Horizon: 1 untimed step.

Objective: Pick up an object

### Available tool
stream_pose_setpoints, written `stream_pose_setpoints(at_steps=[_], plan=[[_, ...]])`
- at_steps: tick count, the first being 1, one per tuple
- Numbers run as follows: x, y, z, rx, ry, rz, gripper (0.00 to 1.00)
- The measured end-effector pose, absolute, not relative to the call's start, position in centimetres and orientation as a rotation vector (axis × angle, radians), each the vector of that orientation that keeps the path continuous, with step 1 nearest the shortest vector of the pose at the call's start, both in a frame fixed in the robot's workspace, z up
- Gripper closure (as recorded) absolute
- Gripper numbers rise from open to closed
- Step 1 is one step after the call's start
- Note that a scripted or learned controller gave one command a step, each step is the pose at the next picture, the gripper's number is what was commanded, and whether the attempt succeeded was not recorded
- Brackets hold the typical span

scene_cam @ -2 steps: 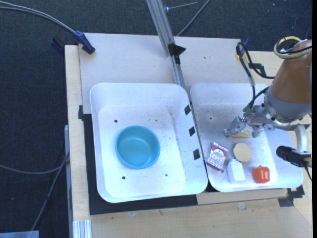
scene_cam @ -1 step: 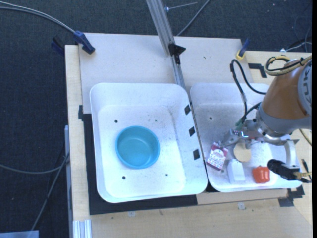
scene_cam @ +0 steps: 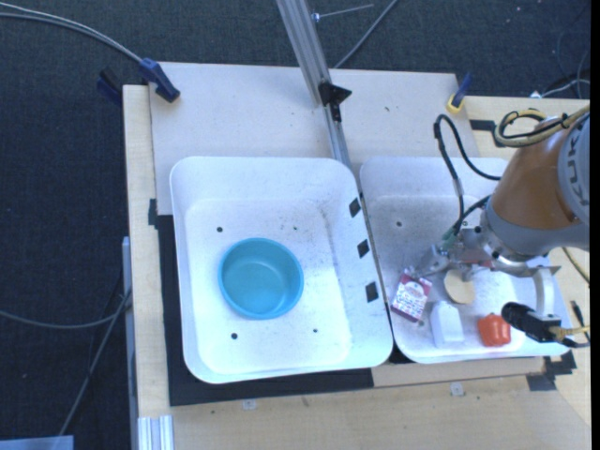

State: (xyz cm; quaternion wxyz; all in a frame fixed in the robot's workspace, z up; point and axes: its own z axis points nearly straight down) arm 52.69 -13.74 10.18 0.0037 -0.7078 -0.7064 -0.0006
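In the right bin (scene_cam: 412,181), near its front, lie a red and white packet (scene_cam: 411,296), a white block (scene_cam: 446,324), an orange-red object (scene_cam: 494,330) and a tan round piece (scene_cam: 458,290). My gripper (scene_cam: 457,258) hangs low over this bin, just above the tan piece and right of the packet. The wrist hides what lies right under it. I see nothing held.
A blue bowl (scene_cam: 262,277) sits in the left bin (scene_cam: 253,181), left of its middle. A metal pole (scene_cam: 309,54) slants down from the top to the wall between the bins. Blue clamps (scene_cam: 159,80) grip the board's back corners.
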Motion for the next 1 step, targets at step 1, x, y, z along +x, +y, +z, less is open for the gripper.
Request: stream_pose_setpoints(at_steps=[1], plan=[[52.95,-13.72,11.53,-2.225,-2.219,-0.012,1.00]])
